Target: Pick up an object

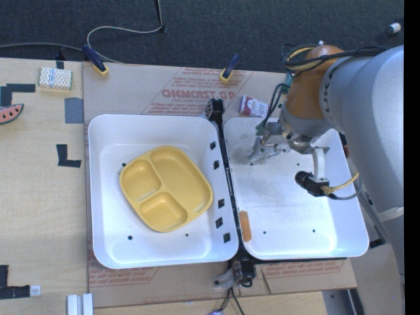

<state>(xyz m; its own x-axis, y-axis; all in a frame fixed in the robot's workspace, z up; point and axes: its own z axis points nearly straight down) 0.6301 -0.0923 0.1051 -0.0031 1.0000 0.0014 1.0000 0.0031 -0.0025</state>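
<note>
The arm reaches into the right bin (341, 238), the landmark for all places below. The hand (261, 151) hangs over this bin's upper-left part, close to the divider with the left bin (105, 195). At this slant the hand's state cannot be read; no object shows in it.

Candidate objects: a small orange piece (245, 225) lies on the right bin's floor against its left wall, toward the near end. A yellow compartment plate (165, 187) lies flat in the left bin, just across the divider. A small red-and-white packet (251, 105) sits on the counter (39, 176) just beyond the right bin's far rim.

Judgement: step in hand is approach, nothing lifted yet. The orange piece looks like the nearest target within the right bin. To do this well, centre over the piece along its long axis, grip across its short width, and descend straight.

Edges: the piece is tight to the left wall, so one side of the grip has little room; the wall and the black clips (220, 204) along the divider are the collision risk. Nudging the piece toward the bin's middle first may help.

Open room: the right bin's centre and right half are bare floor, good for withdrawal. A black cable fitting (310, 182) hangs from the wrist over the bin's middle; watch for snagging
</note>
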